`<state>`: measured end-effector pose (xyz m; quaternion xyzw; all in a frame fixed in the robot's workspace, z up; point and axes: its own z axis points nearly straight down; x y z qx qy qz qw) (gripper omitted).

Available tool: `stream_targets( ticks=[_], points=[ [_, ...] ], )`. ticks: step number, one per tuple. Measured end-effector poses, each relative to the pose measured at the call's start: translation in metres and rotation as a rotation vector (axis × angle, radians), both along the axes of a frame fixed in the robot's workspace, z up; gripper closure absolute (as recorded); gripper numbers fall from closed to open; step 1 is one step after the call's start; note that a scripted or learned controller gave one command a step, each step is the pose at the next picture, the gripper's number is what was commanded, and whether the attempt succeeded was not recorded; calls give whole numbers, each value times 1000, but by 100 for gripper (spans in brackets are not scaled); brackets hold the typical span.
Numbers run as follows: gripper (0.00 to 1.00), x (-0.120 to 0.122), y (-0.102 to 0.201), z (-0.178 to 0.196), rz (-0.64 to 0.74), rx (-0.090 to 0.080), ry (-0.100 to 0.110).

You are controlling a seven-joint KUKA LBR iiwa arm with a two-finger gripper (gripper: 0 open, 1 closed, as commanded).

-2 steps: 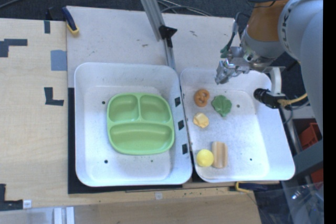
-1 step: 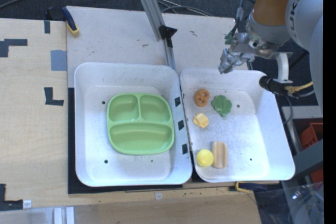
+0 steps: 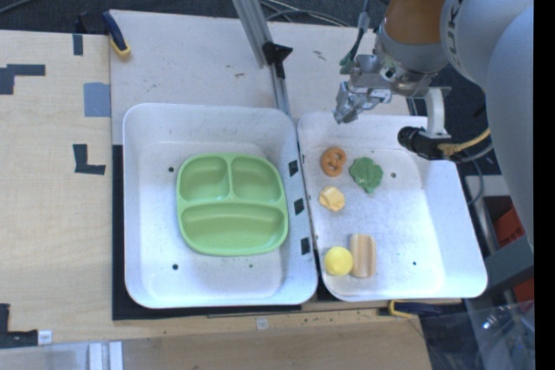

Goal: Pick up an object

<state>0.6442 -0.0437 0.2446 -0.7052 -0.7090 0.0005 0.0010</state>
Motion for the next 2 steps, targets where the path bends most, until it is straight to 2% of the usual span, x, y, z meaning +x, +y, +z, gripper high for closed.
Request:
stream_targets(
  ticks=[2],
  points=[
    [100, -27, 112, 7, 2, 1, 0]
  ],
)
